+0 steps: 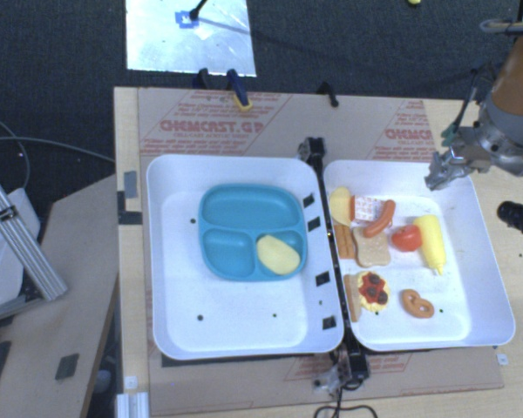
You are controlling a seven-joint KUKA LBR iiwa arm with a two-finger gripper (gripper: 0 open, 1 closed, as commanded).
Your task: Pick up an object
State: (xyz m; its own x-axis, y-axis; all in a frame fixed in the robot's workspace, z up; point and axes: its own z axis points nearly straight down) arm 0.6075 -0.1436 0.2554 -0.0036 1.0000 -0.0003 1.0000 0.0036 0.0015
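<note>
**Over the right bin's far corner, arm poised before a pick**

Nearest the gripper (442, 171) lie the hot dog (379, 219), the tomato (407, 238) and the yellow bottle (431, 240), all inside the right bin (488, 277). Further from that bin's far corner sit the toast (372, 249), pizza slice (372, 291) and pretzel (416, 304). The gripper hangs above the bin's far rim with nothing between its fingers; how wide they stand I cannot tell. This looks like the approach step: next comes choosing one item, centring over it and descending.

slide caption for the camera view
End effector above right white bin of toy food; yellow potato-shaped piece on blue plastic tray.
</note>
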